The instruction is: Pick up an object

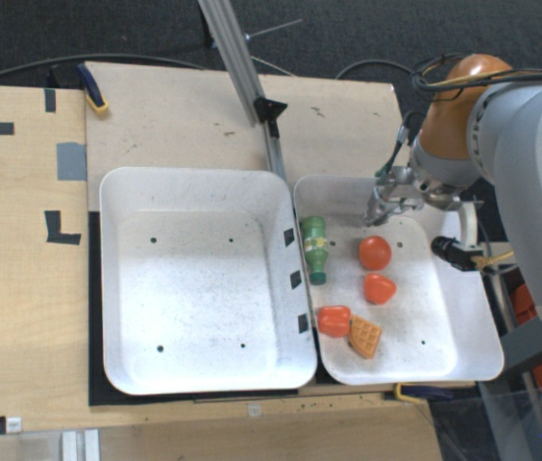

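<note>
From above, two white bins sit side by side on the bench. The right bin [444, 349] holds all the toys. A green bottle [313, 249] lies by its left wall. A red tomato [375, 253] sits near the middle, with a smaller red piece [379, 288] just below it. Lower down, an orange-red piece [333, 321] touches a tan waffle [364, 336]. The gripper [379, 211] hangs over the top of the right bin, above the tomato and apart from it. Nothing can be seen in its grasp, and it is too small to tell how it stands. The left bin [117, 257] sits next to it.
</note>
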{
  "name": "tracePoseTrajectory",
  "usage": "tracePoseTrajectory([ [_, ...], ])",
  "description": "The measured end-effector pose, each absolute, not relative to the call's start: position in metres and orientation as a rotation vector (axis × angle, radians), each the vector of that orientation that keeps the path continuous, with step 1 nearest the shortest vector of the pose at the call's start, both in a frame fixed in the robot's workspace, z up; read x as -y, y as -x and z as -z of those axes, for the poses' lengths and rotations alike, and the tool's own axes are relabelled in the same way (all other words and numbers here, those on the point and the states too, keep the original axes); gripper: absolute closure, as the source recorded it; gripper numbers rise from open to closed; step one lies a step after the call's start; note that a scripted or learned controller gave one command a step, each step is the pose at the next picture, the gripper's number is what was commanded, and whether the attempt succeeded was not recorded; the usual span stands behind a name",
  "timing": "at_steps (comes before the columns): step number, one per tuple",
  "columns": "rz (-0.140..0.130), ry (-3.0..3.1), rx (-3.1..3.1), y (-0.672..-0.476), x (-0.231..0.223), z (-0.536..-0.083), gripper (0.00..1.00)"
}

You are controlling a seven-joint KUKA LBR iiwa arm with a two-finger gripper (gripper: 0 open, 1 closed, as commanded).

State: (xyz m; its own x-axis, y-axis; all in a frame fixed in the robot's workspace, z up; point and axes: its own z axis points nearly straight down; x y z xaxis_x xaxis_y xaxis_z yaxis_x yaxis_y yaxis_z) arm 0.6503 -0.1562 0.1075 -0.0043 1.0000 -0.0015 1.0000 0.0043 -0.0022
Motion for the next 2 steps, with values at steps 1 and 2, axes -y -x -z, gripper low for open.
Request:
tracePoseTrajectory([
  [1, 0.002, 2.222, 2.225, -0.653, 0.165, -0.159, 1.0],
  [2, 0.005, 2.222, 2.227, -0.646, 0.159, -0.213, 1.0],
])
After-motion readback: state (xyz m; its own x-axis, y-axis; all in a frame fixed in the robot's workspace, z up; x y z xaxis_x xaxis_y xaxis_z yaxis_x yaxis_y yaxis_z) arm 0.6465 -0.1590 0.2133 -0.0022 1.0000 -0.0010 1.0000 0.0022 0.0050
